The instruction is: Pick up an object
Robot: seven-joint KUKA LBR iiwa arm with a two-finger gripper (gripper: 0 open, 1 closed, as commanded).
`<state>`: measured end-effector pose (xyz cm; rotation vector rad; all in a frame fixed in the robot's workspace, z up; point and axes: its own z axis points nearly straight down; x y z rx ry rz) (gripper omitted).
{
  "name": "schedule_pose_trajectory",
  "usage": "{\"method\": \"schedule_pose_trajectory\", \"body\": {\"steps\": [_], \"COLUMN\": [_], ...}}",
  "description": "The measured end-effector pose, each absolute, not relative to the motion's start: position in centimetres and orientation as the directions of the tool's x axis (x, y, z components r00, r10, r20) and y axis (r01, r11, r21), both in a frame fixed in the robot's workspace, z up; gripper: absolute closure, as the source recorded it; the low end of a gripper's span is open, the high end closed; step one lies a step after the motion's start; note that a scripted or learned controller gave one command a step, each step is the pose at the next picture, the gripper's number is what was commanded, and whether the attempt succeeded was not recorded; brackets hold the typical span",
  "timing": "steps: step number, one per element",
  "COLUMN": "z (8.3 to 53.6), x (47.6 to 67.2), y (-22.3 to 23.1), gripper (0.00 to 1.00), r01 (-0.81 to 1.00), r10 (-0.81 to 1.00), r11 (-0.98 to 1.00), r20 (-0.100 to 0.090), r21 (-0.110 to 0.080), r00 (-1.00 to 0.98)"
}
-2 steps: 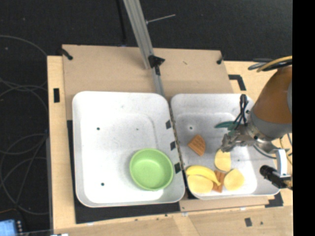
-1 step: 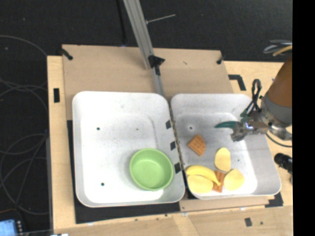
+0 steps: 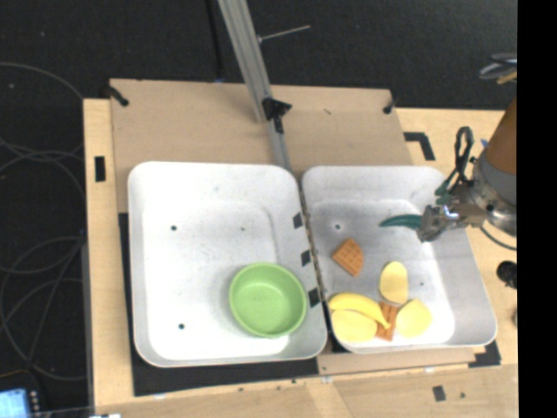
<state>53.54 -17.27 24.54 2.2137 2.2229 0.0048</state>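
The bowl (image 3: 268,299) sits in the left bin (image 3: 174,207), near its front right corner. In the right bin (image 3: 365,190), the waffle (image 3: 348,257) lies behind the chips (image 3: 379,307).

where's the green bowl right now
The round green bowl sits in the left white bin, at its near right corner, beside the divide from the right bin.

Robotics lab: plywood table (image 3: 218,120) on dark floor, loose cables (image 3: 35,233) at left, aluminium mast (image 3: 248,46) at top centre.
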Motion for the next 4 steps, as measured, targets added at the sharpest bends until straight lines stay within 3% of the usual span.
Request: {"method": "schedule_pose_trajectory", "body": {"steps": [3, 4], "z": [25.4, 24.8], "x": [55.1, 54.1], "y": [-0.3, 5.3], "gripper": [1.00, 1.00], "r01": [1.000, 1.000], "r10": [1.000, 1.000], "r11": [0.008, 0.008], "r20": [0.001, 0.001], "r21": [0.001, 0.000], "r00": [-0.008, -0.008]}}
